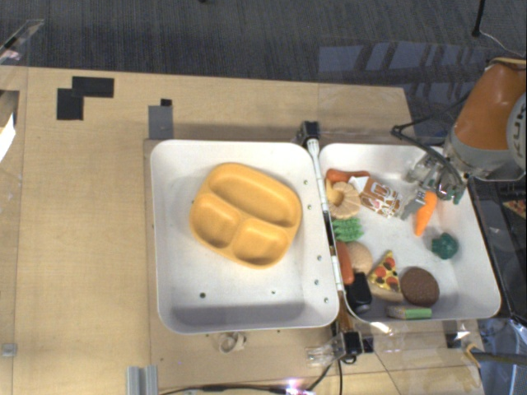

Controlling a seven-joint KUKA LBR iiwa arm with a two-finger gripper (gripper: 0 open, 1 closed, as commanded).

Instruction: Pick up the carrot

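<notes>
Orange tapered carrot (424, 212) hangs tilted beneath the gripper (427, 189).

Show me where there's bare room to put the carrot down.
Left bin: bare floor all around the yellow tray, widest along its near edge. Right bin: crowded along its left side and near edge; one small bare patch mid-floor, between carrot, pizza slice and green toy.
</notes>
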